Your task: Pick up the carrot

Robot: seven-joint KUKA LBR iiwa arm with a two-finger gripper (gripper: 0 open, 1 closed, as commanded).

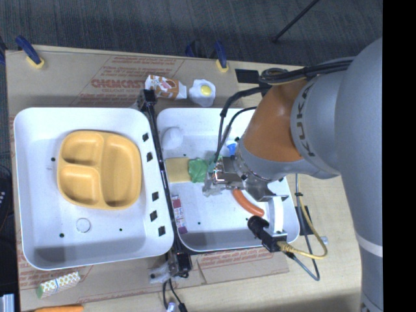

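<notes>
Lying on the floor of the right-hand shallow white bin (195,229), the slim orange carrot (248,204) points from about ten o'clock toward four o'clock, its upper end tucked under the metal two-finger gripper (220,178). Whether the jaws stand wide or narrow cannot be told, as the wrist hides them. At nine o'clock from the gripper sit one crumpled green leafy piece (197,170) and one flat pale-yellow block (175,169), touching each other. One white rounded lump (171,137) rests toward eleven o'clock. The grey arm with its orange band (276,129) carries the letters "KUK" on its casing. The left-hand white bin (26,174) holds one yellow three-compartment plastic tray (101,168). Two bins stand side by side. Beyond them, at twelve o'clock, red print on the cardboard sheet (117,80) reads partly "CHEMCA". Two blue clamps (29,51) grip its far edge.
</notes>
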